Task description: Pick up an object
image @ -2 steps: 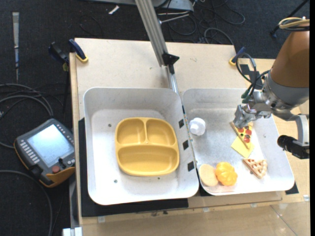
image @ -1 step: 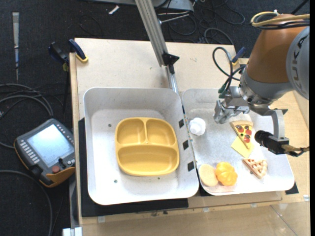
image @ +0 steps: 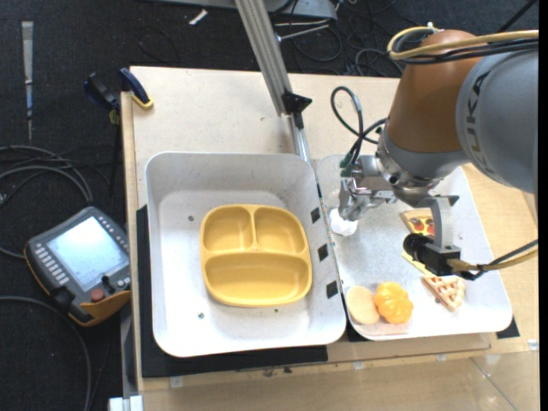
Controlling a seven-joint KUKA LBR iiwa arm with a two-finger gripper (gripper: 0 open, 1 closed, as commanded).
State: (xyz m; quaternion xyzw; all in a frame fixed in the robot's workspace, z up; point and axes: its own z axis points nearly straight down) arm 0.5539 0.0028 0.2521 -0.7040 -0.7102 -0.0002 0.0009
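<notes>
White and small, an object [image: 343,225] lay in the right bin [image: 479,306] by its left wall, directly under the jaws [image: 347,212]. Whether it was clamped could not be told. A firm closure, then a straight lift, was judged necessary.

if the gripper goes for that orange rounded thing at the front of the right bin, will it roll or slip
The orange rounded thing looks smooth and bulging, so it may slip from two fingers and probably rolls if nudged. It touches a pale round piece on its left, which would likely shift too. It looks like a small toy, so probably light.
</notes>
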